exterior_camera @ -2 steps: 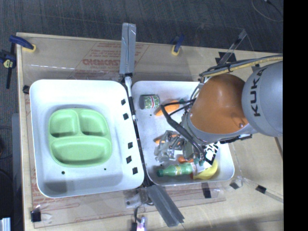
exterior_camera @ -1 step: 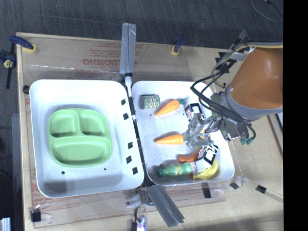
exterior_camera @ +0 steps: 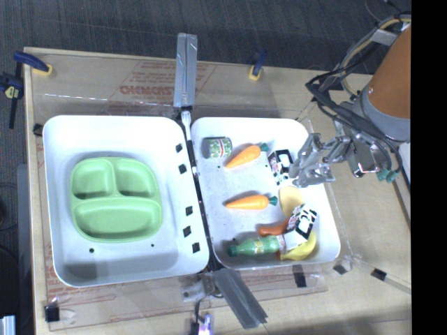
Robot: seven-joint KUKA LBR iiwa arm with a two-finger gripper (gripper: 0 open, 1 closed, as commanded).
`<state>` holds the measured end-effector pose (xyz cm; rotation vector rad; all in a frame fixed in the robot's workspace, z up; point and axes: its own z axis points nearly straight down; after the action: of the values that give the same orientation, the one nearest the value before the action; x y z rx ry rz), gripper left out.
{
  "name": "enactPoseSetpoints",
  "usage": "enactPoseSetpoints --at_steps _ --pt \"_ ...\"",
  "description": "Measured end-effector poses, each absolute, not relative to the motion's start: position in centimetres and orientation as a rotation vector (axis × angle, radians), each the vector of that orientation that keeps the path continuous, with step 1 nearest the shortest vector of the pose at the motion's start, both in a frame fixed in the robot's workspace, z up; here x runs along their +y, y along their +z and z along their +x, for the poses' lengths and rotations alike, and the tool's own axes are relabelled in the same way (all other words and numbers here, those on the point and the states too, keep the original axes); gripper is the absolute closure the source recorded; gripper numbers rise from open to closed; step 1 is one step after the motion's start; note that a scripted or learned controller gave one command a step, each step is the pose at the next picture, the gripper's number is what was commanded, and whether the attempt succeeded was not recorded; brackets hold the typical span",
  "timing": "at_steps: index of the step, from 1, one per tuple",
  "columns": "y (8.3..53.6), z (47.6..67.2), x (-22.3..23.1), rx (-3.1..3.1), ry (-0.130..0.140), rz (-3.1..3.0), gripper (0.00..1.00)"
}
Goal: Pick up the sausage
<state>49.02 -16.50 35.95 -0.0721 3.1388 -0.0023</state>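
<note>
arm [exterior_camera: 392, 82]: orange band, grey links | cables: black, looped | end effector [exterior_camera: 307, 166]: silvery metal, possibly teal fittings

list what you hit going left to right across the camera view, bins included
left bin → green tray → right bin → can → upper carrot → gripper

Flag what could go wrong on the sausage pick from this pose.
1. The sausage is wedged between the green bottle, the banana and a black-and-white item, so the fingers may catch a neighbour instead.
2. The gripper sits near the right bin's far-right wall, above the sausage in the picture; a straight descent here would likely miss it.
</note>
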Motion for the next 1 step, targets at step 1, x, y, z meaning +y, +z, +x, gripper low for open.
enactPoseSetpoints --at_steps 1 --pt "24.79 50.14 -21.06 3.051 0.005 -0.762 1.0"
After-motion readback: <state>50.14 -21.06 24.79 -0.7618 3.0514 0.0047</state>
